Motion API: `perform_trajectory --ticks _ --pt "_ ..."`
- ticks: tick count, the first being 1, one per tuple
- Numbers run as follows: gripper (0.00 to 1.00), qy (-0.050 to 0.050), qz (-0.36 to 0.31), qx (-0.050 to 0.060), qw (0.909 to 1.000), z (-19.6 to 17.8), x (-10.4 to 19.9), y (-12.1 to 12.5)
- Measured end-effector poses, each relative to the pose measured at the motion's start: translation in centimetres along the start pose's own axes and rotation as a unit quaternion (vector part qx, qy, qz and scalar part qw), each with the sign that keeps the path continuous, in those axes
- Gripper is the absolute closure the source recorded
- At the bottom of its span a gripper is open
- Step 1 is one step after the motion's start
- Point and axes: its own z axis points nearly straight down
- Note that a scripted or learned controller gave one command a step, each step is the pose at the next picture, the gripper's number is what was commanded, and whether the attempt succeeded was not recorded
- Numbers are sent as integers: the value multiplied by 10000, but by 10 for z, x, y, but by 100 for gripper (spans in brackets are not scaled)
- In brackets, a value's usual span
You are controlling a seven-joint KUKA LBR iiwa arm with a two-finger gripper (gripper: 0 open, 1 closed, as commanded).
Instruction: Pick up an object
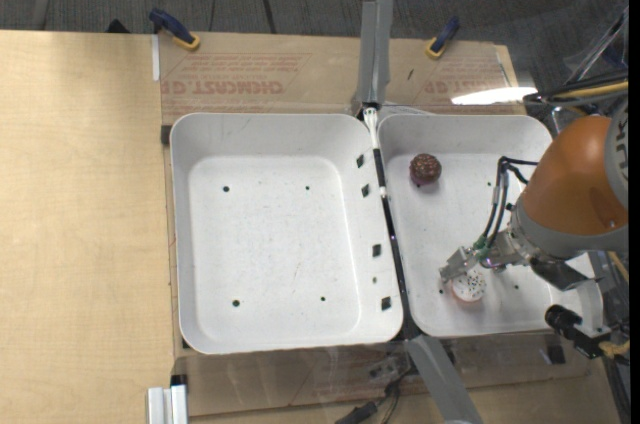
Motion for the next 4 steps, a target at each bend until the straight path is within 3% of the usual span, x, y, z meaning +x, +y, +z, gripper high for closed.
perform_trajectory --ticks 1,2,3,4 --pt "100 -2 16 -5 10000 -9 -1 1" --pt "100 -16 1204 -5 9927 -119 -2 103" --pt "100 0 1165 10 9932 -9 17 17" --pt "100 -16 1574 -11 9875 -169 -98 42"
